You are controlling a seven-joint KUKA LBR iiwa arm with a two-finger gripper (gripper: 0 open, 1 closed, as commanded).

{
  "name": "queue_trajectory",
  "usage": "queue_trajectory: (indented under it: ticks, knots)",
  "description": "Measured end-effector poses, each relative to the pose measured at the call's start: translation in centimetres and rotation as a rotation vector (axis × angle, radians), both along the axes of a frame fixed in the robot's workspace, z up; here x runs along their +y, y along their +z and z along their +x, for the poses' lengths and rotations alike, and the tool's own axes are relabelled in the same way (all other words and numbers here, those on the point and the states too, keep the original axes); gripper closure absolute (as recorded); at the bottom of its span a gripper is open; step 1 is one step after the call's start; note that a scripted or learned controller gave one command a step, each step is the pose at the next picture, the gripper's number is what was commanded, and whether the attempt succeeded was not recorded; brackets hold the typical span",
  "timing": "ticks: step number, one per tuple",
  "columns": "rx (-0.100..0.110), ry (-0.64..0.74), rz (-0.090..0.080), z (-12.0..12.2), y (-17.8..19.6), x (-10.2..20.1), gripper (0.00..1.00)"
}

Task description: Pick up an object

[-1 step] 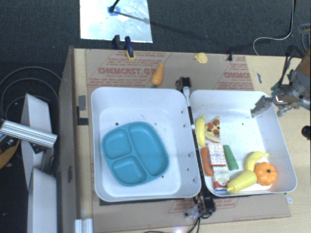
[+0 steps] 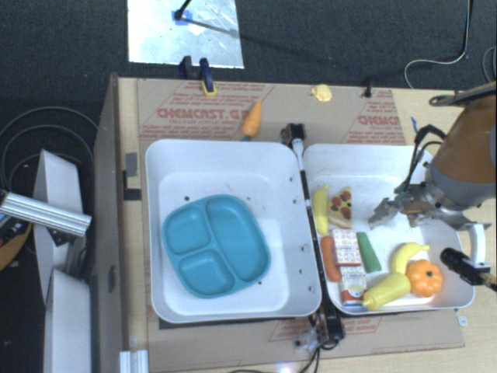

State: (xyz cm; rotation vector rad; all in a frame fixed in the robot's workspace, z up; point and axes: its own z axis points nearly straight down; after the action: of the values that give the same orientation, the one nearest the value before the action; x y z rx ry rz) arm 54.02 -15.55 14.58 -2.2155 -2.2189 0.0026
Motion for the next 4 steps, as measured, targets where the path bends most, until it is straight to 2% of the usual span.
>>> queue_trajectory:
  ticks: [1,2,3,4]
  knots:
    - [-0.018,-0.003,-0.003,-1.9,-6.0,2.7,0.00]
    - [-0.017,0.004,-0.009,1.9,-5.7,5.7,0.00]
    - [-0.017,0.005,-0.005,8.9,-5.6,5.8,0.00]
    - [0.034,0.008,-0.005,12.4,-5.8,5.5,0.00]
